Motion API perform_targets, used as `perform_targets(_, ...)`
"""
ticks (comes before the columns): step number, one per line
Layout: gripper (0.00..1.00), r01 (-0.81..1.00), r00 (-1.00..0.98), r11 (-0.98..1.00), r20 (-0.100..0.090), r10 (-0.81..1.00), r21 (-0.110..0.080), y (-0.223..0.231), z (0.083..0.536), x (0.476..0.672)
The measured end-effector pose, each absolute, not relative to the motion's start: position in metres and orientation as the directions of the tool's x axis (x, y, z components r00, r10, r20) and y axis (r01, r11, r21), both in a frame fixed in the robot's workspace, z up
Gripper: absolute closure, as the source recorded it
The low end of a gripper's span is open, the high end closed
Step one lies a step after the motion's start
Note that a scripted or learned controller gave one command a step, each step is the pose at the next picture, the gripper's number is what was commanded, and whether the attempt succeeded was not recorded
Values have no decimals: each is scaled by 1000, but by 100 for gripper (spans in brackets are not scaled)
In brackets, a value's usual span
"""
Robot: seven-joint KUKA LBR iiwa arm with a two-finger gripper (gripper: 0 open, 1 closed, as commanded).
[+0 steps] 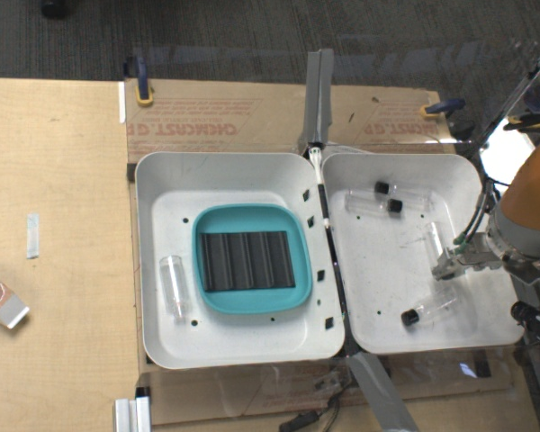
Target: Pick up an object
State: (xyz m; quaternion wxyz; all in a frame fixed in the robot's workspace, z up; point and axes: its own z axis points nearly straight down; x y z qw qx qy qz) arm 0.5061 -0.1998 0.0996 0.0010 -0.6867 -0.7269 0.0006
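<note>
Four clear vials with black caps lie in right bin [463, 174]; nearest vial [429, 310] sits just below hand [450, 266]. Hand state: cannot tell. Judged light, slick, rolls easily; grip mid-body across the tube.

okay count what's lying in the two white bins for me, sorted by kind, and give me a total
Clear plastic tubes: 5, one in the left bin beside the tray, four in the right bin
Teal plastic tray with dark ribbed insert: 1
Total: 6
</note>
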Motion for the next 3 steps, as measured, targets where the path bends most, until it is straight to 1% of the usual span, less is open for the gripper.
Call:
perform_targets(1,100,1000,-14,14,-1,1000,-2,-151,151,541)
perform_targets(2,100,997,-78,78,-2,997,-2,-166,91,600)
perform_targets(3,100,999,-36,36,-2,999,-2,-120,202,612)
